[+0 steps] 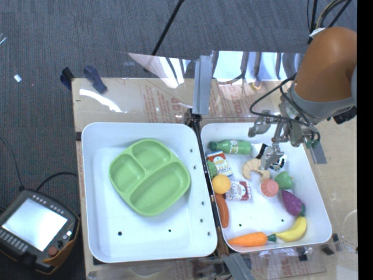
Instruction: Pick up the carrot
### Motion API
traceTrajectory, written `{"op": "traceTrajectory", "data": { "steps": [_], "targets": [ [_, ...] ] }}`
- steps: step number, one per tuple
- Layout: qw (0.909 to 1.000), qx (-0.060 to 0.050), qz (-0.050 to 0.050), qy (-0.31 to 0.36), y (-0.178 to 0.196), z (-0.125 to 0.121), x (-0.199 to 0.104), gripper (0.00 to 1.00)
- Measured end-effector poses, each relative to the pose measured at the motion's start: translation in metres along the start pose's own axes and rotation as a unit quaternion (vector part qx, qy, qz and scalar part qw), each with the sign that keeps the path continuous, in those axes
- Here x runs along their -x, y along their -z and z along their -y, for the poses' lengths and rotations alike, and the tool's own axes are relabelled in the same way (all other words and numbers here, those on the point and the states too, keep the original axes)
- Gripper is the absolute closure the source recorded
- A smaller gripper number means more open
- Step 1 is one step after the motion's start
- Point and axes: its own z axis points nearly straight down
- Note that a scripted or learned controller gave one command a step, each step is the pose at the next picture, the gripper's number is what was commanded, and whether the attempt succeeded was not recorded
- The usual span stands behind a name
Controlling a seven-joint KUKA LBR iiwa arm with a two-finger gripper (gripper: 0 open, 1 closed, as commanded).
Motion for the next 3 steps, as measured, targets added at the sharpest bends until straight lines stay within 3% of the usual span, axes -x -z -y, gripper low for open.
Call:
{"op": "traceTrajectory", "data": {
  "steps": [1,2,3],
  "targets": [
    [1.0000,0.000,0.001,0.000,0.001,0.000,0.001,0.00],
    [0.9966,-0.001,0.003,0.082,0.121,0.054,-0.035,0.00],
    [0.9996,0.001,0.000,0.028,0.042,0.055,0.002,0.00]
  ]
}}
